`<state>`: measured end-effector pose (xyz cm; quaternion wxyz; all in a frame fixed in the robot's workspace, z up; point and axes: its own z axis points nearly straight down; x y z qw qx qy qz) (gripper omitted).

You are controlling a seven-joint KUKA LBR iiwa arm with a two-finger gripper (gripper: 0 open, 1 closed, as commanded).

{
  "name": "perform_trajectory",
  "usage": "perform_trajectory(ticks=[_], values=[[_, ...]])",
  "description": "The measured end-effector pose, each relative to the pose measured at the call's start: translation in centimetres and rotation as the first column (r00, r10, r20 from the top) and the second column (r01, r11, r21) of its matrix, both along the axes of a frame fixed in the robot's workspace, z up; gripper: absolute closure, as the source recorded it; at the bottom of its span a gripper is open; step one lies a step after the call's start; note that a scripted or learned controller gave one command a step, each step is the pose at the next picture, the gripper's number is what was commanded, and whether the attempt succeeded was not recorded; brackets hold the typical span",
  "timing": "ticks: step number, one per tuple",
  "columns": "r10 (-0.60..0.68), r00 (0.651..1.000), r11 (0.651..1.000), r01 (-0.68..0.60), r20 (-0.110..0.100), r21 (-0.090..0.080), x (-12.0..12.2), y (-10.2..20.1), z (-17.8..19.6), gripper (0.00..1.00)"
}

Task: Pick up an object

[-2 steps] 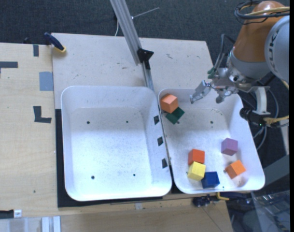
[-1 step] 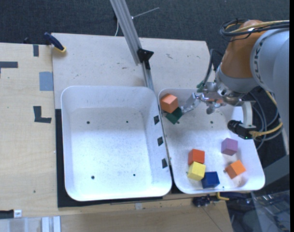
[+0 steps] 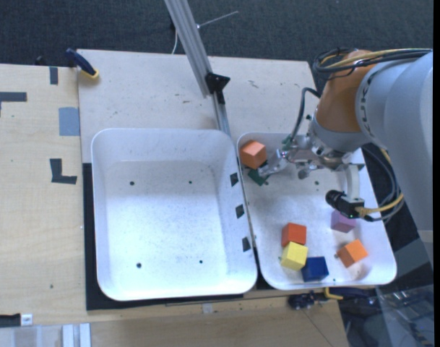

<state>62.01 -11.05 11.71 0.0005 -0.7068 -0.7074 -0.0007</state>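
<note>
Hand (image 3: 261, 170) of the grey arm sits low over the far left corner of the right-hand shallow white bin (image 3: 378, 270), reaching in from the right with the orange band above the wrist visible behind it. Dark green fingertips point toward the bin's left wall. An orange cube (image 3: 253, 153) lies in that same corner, just beside the fingertips and slightly farther from the camera; whether it is between the fingers or merely next to them cannot be told, and the state of the hand itself cannot be told from this angle.

Remaining contents of the right-hand bin are grouped toward its near edge. A red-orange cube (image 3: 294, 233) rests touching a yellow cube (image 3: 294, 255) directly in front of it. A blue cube (image 3: 314, 267) lies just beside the yellow one, to its right. A second orange block (image 3: 352, 252) sits apart, near the right wall. A pale purple block (image 3: 342, 222) lies near the arm's cabling, partly hidden by it.

Left-hand shallow white bin (image 3: 104, 150) stands alongside, its wall touching the right-hand bin. Both rest on a light wooden worktop (image 3: 32, 215).
</note>
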Motion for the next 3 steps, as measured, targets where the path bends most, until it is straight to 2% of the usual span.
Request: perform_trajectory(ticks=[1,2,3], values=[[0.003,1.0,1.0,-0.003,0.004,-0.002,0.1,0.0,1.3,1.0],[0.001,1.0,1.0,-0.001,0.004,-0.002,-0.7,0.3,6.9,1.0],[0.001,1.0,1.0,-0.001,0.006,-0.003,0.0,0.1,13.1,1.0]])
